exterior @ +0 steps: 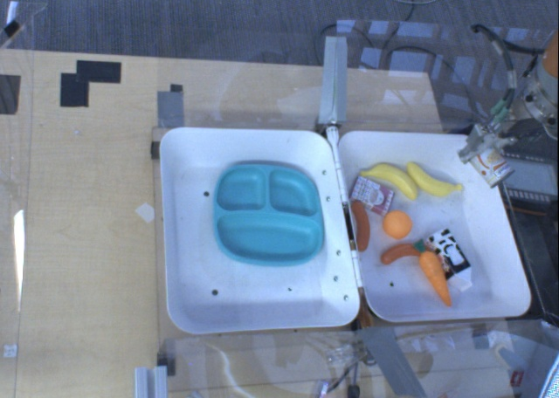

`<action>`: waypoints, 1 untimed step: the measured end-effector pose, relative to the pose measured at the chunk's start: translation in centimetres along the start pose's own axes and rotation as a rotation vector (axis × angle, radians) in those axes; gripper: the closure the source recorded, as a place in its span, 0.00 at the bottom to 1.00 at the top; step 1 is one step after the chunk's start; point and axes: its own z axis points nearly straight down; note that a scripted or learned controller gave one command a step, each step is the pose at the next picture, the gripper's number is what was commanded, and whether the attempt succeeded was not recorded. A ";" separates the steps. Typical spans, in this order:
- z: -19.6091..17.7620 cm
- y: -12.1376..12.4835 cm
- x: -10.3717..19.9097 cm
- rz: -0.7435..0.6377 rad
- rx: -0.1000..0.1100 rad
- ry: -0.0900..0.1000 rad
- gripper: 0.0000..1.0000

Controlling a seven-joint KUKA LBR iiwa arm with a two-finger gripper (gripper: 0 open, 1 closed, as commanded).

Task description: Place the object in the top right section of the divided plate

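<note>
A blue divided plate (266, 248) lies in the middle of the left bin (188, 239), with two small sections at the top and one long section below. Its top right section (293, 194) holds nothing. The loose objects are in the right bin (493, 248): two yellow bananas (389, 178) (433, 181), a small pink-and-white packet (373, 195), an orange ball (397, 224), a brown sausage (361, 224), a red sausage (402, 252), a carrot (435, 277) and a black-and-white carton (451, 253). My gripper (482, 154) hangs over the right bin's upper right corner, apart from the objects.
A metal post (334, 82) stands behind the seam between the bins. Cables and grey arm parts (524, 99) crowd the upper right. The wooden bench (79, 239) stretches to the left of the bins.
</note>
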 end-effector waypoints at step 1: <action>11.2 -1.4 4.6 -0.038 0.003 0.003 1.00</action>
